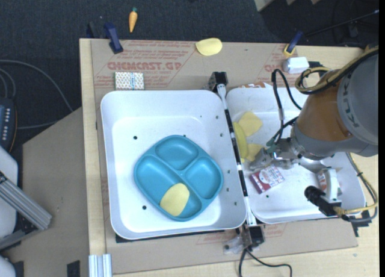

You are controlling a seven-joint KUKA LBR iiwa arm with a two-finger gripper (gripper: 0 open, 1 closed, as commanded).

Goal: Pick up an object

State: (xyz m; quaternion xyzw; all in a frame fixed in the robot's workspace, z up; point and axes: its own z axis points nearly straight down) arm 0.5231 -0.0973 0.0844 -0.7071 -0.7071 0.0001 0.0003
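My gripper (269, 156) reaches down into the right bin (283, 209) near its left wall, under the arm's orange band. Right beside it lies a yellow floppy object (248, 130), and a red and white packet (266, 179) lies just below the gripper's tip. The arm's body hides the fingers from this angle. In the left bin (120, 119) rests a blue divided plate (177, 175) with a yellow piece (175, 199) in its front compartment.
A yellow lump (209, 46), a small patterned packet (129, 80) and a blue clip (112, 38) lie on the bench board behind the bins. A small orange carrot toy (133, 20) lies on the floor beyond. Cables run along the right bin's right side.
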